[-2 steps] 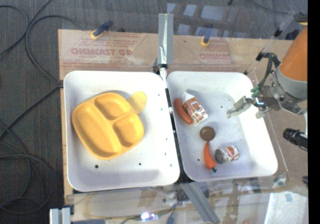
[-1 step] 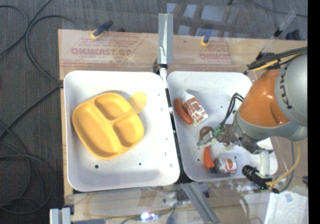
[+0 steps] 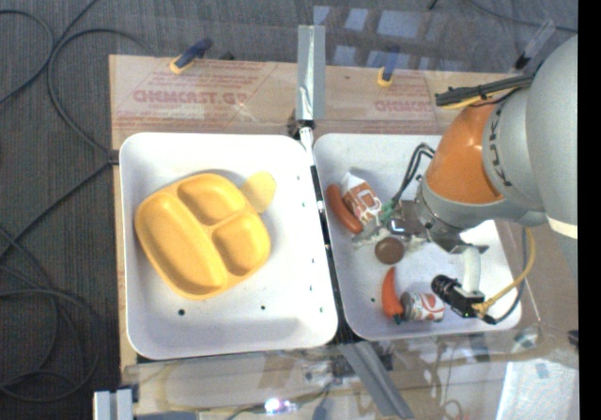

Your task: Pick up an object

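In the right bin [image 3: 488, 310], seen from above, my claw [image 3: 406, 225] hangs low over the clutter, and my own wrist hides its tips, so I cannot tell how they stand or whether anything sits between them. Just below it lies a brown round thing [image 3: 390, 250], the likeliest pick; to its left, a red sausage [image 3: 342, 207] and a crumpled snack packet [image 3: 363, 203] touch each other. The risk, as I judge it, is crowding: a descent a little off could nudge the ball away or catch the packet's edge. Further below sit a carrot [image 3: 389, 291] and a small can [image 3: 423, 307] (close together, awkward to separate). Well to the left, the other bin [image 3: 150, 324] holds a yellow divided tray [image 3: 202, 232].
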